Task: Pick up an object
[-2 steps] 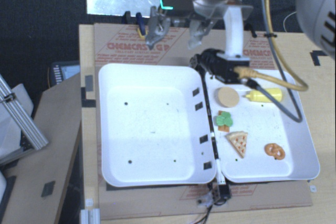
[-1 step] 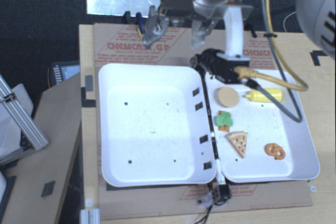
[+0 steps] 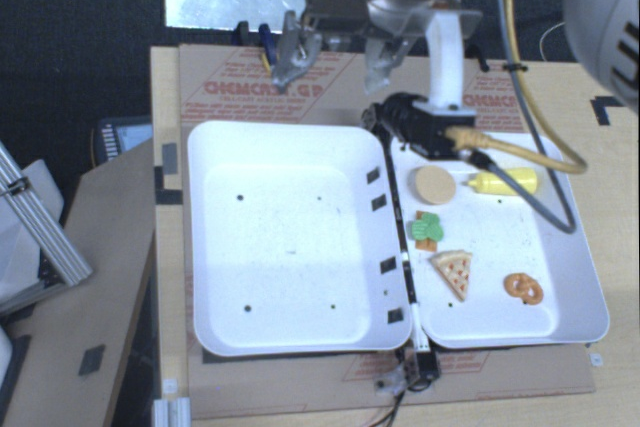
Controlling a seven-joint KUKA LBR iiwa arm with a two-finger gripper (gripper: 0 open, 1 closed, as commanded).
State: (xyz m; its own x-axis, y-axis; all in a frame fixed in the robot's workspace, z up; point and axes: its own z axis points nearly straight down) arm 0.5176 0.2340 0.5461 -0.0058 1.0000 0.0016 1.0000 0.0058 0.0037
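My gripper [image 3: 335, 63] hangs high above the back edge of the bins, its two metal fingers [image 3: 296, 55] spread apart with nothing between them. In the right bin [image 3: 570, 265] lie a round tan cookie [image 3: 435, 184], a yellow mustard bottle [image 3: 505, 181], a green toy piece [image 3: 427, 228], a pizza slice [image 3: 453, 272] and a pretzel [image 3: 523, 288]. All of them rest on the bin floor, below and to the right of the gripper.
The left bin [image 3: 290, 235] sits beside the right one, split from it by a ridge with black clips [image 3: 385, 235]. A black cable bundle and yellow hose [image 3: 500, 147] cross the right bin's back edge. An aluminium frame [image 3: 40, 225] stands at far left.
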